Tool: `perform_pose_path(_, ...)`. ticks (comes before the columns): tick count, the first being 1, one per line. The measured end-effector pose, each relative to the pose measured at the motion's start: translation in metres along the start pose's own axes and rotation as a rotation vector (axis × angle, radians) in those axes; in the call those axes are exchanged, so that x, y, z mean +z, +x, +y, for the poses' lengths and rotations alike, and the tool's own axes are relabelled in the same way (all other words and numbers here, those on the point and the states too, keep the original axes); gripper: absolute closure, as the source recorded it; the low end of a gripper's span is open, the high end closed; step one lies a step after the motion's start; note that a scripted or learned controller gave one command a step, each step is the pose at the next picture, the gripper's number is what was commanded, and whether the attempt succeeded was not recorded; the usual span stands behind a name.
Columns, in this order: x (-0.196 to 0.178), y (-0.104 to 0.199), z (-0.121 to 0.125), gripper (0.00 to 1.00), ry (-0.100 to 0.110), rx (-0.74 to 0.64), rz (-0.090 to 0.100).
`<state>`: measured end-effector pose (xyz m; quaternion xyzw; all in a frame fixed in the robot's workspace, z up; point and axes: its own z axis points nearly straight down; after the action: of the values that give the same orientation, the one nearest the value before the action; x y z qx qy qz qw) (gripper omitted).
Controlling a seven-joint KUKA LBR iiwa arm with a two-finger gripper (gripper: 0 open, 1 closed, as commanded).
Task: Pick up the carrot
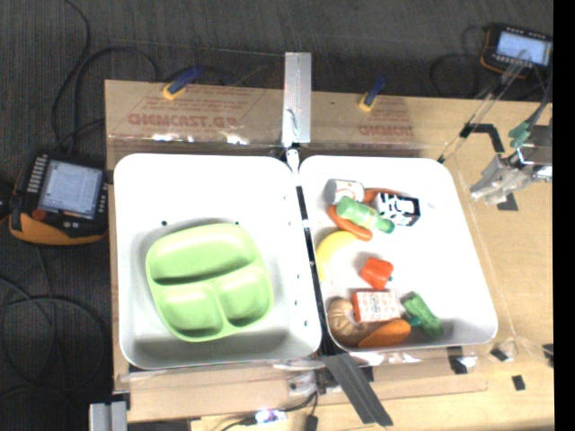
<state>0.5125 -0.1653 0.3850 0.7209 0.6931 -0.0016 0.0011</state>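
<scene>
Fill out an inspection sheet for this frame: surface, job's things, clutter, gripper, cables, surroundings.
Surface: wooden bench bearing a left bin and a right bin, side by side.
Job's things: carrot lying at the near edge of the right bin, partly under a small box.
Clutter: green divided plate in the left bin; the right bin also holds a yellow fruit, a red pepper, a green bottle and a black-and-white carton.
Gripper: gripper beyond the right bin's far right corner, away from the carrot; open or shut cannot be told.
Cables: black cables on the floor.
Surroundings: dark floor; handheld controller on the left.
</scene>
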Motion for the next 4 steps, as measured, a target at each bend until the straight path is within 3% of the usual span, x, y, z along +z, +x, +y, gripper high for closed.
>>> perform_pose_path(1, 0.031, -0.005, 0.012, 1.00, 0.001, 0.011, 0.000)
perform_pose_path(2, 0.039, -0.008, 0.009, 1.00, 0.001, 0.009, 0.000)
perform_pose_path(3, 0.156, -0.005, 0.002, 1.00, 0.000, -0.395, 0.004)
perform_pose_path(4, 0.178, 0.074, -0.032, 1.00, 0.004, -0.017, 0.004)
